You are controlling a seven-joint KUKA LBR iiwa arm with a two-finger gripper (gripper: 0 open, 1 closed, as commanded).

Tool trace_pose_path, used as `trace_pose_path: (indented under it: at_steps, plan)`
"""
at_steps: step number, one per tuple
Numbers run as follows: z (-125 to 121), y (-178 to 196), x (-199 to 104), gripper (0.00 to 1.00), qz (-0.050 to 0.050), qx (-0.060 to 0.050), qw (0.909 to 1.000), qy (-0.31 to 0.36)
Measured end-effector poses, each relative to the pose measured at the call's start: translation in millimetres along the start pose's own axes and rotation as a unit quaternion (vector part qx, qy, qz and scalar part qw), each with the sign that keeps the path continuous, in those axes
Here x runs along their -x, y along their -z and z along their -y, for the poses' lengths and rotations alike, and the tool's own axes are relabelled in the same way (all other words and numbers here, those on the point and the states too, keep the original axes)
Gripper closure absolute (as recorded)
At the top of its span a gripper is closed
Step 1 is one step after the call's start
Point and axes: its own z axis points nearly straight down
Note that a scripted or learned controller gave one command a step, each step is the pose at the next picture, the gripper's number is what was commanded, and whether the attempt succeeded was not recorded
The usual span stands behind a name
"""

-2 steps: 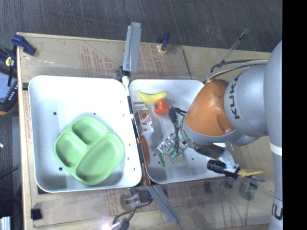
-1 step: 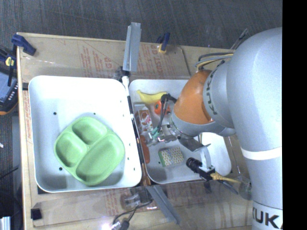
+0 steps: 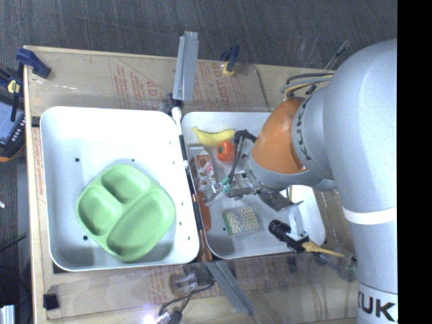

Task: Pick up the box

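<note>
**End effector down in the right bin, just beside the box**

End effector (image 3: 225,189) sits low in the right bin (image 3: 256,246), toward that bin's 9 o'clock side; whether it is open or closed cannot be told, and nothing is seen in its hold. The box (image 3: 202,169), printed in red and white, lies against the bin's 9 o'clock wall, just at 10 o'clock from the end effector. Its long axis runs from 12 to 6 o'clock.

A banana (image 3: 214,137) lies at the bin's 12 o'clock end with a red-orange fruit (image 3: 225,150) just below it. A green-dotted pad (image 3: 241,219) rests toward 6 o'clock. On the same worktop (image 3: 101,79), the left bin (image 3: 67,133) holds a green divided plate (image 3: 126,211) toward its 6 o'clock side.
</note>
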Motion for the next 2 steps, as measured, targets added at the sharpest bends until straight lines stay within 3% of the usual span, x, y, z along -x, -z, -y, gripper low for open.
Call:
trace_pose_path:
  at_steps: [1, 2]
  plan:
    - [48, 102, 21, 0.00, -0.012, -0.004, 0.9984, 0.055]
    - [45, -2, 7, 0.00, -0.012, -0.002, 0.9983, 0.057]
